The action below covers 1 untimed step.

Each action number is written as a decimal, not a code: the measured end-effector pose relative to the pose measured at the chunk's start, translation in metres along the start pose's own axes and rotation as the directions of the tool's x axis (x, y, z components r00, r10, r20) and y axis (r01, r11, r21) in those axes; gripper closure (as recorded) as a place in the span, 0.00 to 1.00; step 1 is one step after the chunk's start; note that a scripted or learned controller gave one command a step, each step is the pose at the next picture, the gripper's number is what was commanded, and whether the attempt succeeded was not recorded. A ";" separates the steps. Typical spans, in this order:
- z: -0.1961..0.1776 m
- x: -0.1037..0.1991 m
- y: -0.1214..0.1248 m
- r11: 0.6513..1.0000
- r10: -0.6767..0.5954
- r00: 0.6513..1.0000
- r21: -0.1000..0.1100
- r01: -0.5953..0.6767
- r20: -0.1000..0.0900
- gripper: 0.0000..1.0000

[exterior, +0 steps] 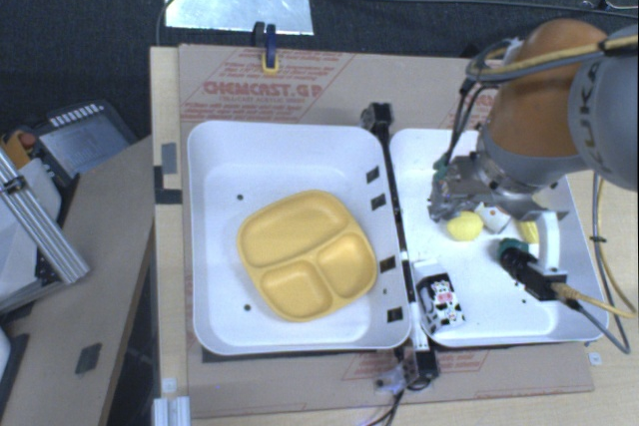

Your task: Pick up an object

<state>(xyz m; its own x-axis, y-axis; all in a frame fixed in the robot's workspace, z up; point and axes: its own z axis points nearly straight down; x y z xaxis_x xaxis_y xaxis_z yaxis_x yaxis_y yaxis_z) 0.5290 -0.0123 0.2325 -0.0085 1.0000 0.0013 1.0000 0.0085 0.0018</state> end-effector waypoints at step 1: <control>0.009 0.060 -0.009 1.000 -0.002 1.000 0.001 0.002 -0.001 1.00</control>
<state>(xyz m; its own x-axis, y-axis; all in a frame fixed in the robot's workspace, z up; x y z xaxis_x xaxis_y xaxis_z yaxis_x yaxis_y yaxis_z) 0.5198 0.0473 0.2239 -0.0104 0.9999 0.0026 0.9999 0.0104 0.0009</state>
